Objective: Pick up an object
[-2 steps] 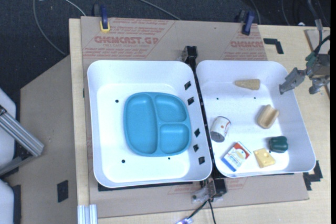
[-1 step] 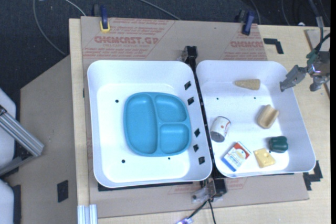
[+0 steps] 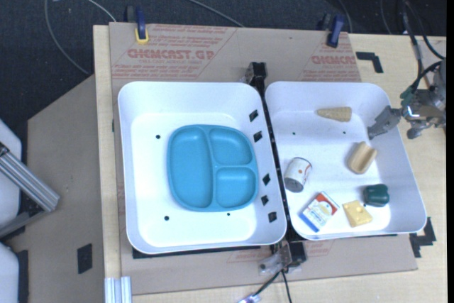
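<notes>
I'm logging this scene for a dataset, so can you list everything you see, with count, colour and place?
Bins: 2, white, side by side on the bench.
Divided plate: 1, light blue, three compartments, middle of the left bin.
Cone-shaped piece: 1, tan, far side of the right bin.
Rounded block: 1, tan, right bin, right of centre.
Small can: 1, white with red marking, right bin, near the divider.
Green object: 1, dark green, right bin, near right corner.
Cheese-like wedge: 1, yellow, right bin, beside the green object.
Small packet: 1, red, white and blue, near edge of the right bin.
Clamps: 2, blue and yellow, bench's far edge.
Gripper: 1, grey, over the right bin's right rim.
</notes>
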Robot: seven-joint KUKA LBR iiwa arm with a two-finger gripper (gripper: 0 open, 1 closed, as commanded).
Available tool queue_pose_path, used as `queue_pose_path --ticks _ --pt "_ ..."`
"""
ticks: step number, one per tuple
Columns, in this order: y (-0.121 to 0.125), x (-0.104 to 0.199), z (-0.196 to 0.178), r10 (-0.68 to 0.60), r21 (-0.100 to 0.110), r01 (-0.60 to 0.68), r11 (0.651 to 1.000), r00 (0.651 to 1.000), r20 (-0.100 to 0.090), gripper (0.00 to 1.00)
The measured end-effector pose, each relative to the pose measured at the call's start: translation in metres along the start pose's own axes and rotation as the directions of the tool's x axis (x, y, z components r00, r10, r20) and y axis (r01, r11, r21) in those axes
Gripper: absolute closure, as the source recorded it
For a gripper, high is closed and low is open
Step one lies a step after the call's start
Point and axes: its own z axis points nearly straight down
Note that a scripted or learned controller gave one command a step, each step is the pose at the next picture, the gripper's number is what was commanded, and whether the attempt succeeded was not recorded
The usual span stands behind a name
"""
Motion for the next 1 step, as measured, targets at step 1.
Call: queue_pose_path --ticks 1 --pt "0.0035 0.0047 0.0621 -0.001 0.001 0.001 1.0 1.0 -0.001 0.0"
